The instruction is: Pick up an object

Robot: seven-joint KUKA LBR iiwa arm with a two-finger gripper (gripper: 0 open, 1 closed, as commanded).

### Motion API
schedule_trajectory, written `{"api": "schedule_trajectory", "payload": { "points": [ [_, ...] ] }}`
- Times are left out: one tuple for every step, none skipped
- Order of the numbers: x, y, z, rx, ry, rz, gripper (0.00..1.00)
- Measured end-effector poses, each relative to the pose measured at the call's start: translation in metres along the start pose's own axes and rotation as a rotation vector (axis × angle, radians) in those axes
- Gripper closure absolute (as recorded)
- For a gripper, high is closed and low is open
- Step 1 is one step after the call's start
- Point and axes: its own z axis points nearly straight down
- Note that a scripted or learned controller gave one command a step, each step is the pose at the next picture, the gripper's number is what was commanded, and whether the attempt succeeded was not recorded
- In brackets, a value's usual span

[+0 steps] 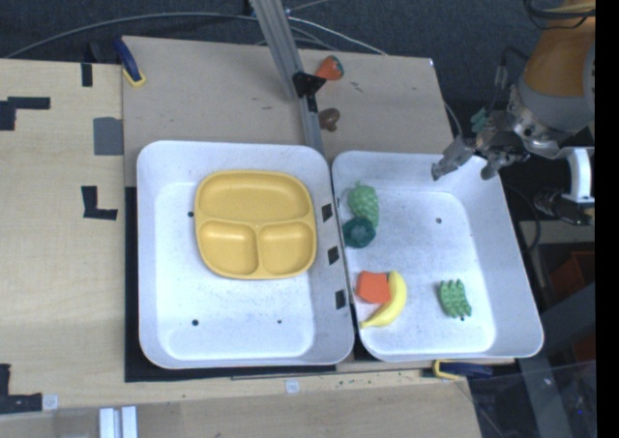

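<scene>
Plywood bench (222,88) with two white bins sitting side by side. Left bin (164,330) has a yellow divided plate (256,223) in it. Right bin (503,320) holds a green bumpy fruit (364,202) touching a dark teal thing (358,232), an orange block (373,287) against a banana (391,303), plus a small green toy (454,299) off alone. Gripper (469,161) hovers over the right bin's top right corner, fingers spread, pinching nothing.

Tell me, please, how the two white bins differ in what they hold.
The left bin holds one yellow divided tray; the right bin holds several small toys, among them a banana. The gripper hovers over the right bin's far edge, not the left's. Both are shallow and white.
</scene>
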Motion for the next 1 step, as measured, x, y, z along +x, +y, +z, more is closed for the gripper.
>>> {"api": "schedule_trajectory", "payload": {
  "points": [
    [0.0000, 0.0000, 0.0000, 0.000, 0.000, 0.000, 0.00]
  ]
}}
